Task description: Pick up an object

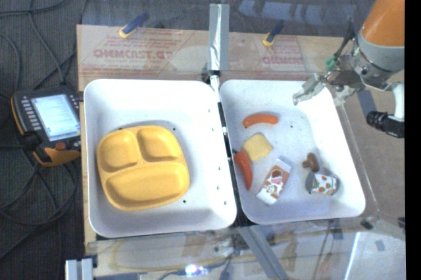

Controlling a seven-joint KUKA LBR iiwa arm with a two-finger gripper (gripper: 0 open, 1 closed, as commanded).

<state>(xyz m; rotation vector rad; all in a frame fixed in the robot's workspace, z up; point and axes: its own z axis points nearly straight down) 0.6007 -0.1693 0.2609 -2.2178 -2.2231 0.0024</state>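
Observation:
The right bin [348,160] holds several small items. An orange sausage [261,119] lies near its back. A yellow block [258,146] sits in front of that, with a red-orange sausage [244,168] at its left by the bin wall. A small white and red carton [274,181], a brown piece [312,161] and a grey cup with red spots [321,184] lie toward the front. My gripper [322,89] hangs above the bin's back right corner, open, with nothing between its fingers.
A yellow divided plate [143,165] lies in the left bin [118,91]. A metal strip [218,35] stands at the back between the bins. A teach pendant [46,117] with cables lies off the bench at the left.

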